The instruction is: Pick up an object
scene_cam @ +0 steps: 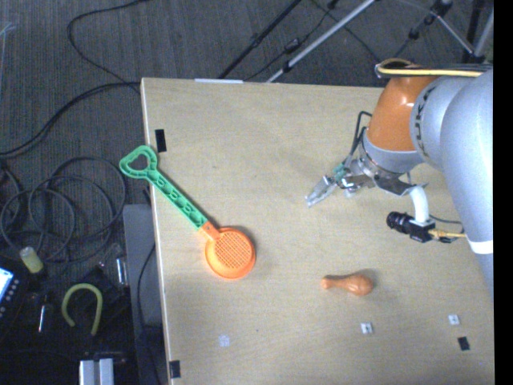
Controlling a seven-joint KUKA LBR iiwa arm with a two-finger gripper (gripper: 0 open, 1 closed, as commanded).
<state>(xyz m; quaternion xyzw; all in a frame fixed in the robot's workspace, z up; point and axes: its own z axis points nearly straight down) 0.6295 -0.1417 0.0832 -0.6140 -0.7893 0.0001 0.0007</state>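
Target lies below my tool [319,191], across bare desk [264,127].
My tool is released, grasping nothing; the small orange pear-shaped plastic piece [349,283] lies apart, long axis crosswise, narrow end leftward.

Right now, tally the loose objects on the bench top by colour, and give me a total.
Green and orange: 1, the strainer paddle with green handle and orange mesh head.
Orange-tan: 1, the small gourd-shaped piece.
Total: 2.
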